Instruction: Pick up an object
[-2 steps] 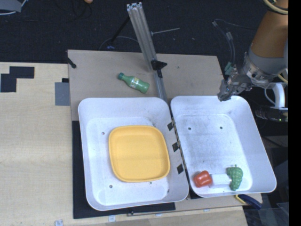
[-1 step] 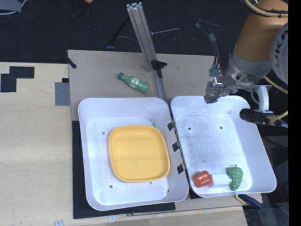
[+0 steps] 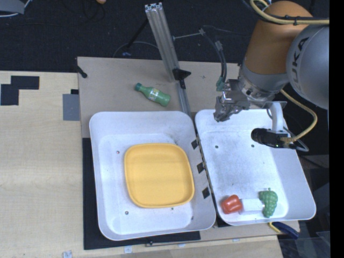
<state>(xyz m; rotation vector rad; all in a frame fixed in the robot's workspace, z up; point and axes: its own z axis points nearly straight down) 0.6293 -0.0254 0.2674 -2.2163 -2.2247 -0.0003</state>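
Note:
A yellow plate (image 3: pixel 158 174) lies flat in the left bin (image 3: pixel 102 128). In the right bin (image 3: pixel 236 149), near its front edge, sit a red pepper-shaped toy (image 3: pixel 231 203) and a green broccoli-shaped toy (image 3: pixel 268 201), a little apart. My gripper (image 3: pixel 222 113) hangs over the back left corner of the right bin, far from both toys. Nothing shows between its tips. The view is too small to tell how they stand.
A green bottle (image 3: pixel 152 94) lies on the bench behind the left bin. A slanted metal rail (image 3: pixel 165 42) rises behind the bins. A black cylindrical part (image 3: pixel 266 137) with cables hangs from the arm over the right bin's back right.

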